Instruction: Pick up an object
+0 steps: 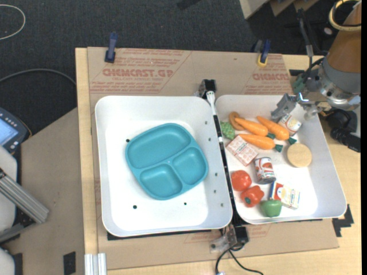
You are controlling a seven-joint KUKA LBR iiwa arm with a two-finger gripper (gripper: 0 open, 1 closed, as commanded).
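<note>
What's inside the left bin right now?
The left bin holds one blue divided plate, lying flat with three compartments that look bare. A few dark specks dot the bin floor around it. Whatever lies under the plate is covered.

The brown board (172,67) under the bins has red letters printed on it. At the upper middle of the frame, above the left bin, they look like "CHEMCAST G P". More red letters sit at the upper right, but they are cut off. The small boxes and the can have labels too tiny to read.
</note>
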